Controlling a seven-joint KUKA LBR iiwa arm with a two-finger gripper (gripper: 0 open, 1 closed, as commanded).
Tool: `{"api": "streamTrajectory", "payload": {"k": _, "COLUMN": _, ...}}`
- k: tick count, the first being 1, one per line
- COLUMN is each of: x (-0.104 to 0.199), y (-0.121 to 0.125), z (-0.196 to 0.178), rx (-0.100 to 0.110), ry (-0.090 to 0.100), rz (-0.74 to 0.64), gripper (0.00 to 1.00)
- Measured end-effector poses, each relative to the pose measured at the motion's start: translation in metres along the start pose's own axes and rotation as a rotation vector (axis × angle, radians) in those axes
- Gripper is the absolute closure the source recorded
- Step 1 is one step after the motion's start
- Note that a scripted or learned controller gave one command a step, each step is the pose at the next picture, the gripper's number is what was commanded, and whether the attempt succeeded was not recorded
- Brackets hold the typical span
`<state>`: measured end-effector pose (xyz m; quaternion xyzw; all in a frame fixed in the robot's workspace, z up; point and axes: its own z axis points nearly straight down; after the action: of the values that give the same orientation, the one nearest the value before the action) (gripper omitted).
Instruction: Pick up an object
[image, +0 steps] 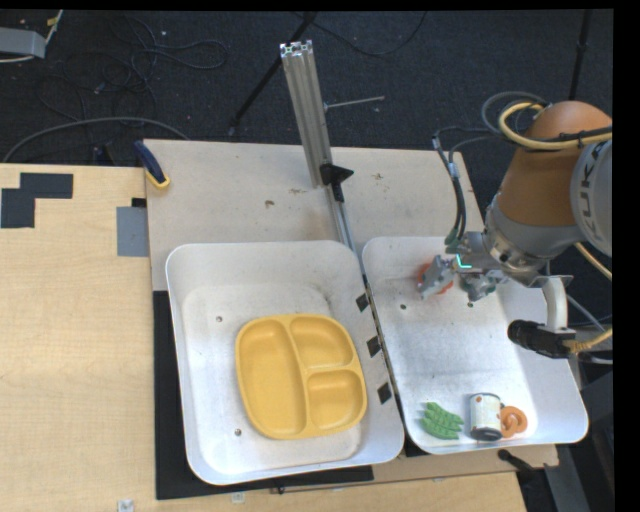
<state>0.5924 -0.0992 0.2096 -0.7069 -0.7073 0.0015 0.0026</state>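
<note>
Two white bins sat side by side on the bench (240, 190). Left bin (200, 300) held a yellow divided tray (300, 375), lower centre of frame. Right bin (450, 350) held three small things along its lower edge: a green leafy piece (441, 421), a small white can (486, 415) just beside it, and an orange ring-shaped piece (513, 421) touching the can's right side. A small red-and-grey object (436, 277) lay in the upper part of the right bin, just left of the hand (468, 272). The hand hung low over that upper area, well apart from the three things below. Cannot tell how far the hand stood open, nor whether it touched the red-and-grey object.
</note>
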Motion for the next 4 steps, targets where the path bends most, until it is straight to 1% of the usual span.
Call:
{"api": "streamTrajectory", "payload": {"k": 1, "x": 0.000, "y": 0.001, "z": -0.001, "rx": -0.002, "ry": 0.000, "rz": 0.000, "gripper": 0.00}}
{"api": "streamTrajectory", "payload": {"k": 2, "x": -0.008, "y": 0.006, "z": 0.054, "rx": 0.002, "ry": -0.001, "rz": 0.001, "gripper": 0.00}}
{"api": "streamTrajectory", "payload": {"k": 3, "x": -0.002, "y": 0.008, "z": 0.099, "rx": 0.001, "ry": 0.000, "rz": 0.002, "gripper": 0.00}}
{"api": "streamTrajectory", "payload": {"k": 4, "x": -0.002, "y": 0.009, "z": 0.118, "rx": -0.005, "ry": 0.000, "rz": 0.001, "gripper": 0.00}}
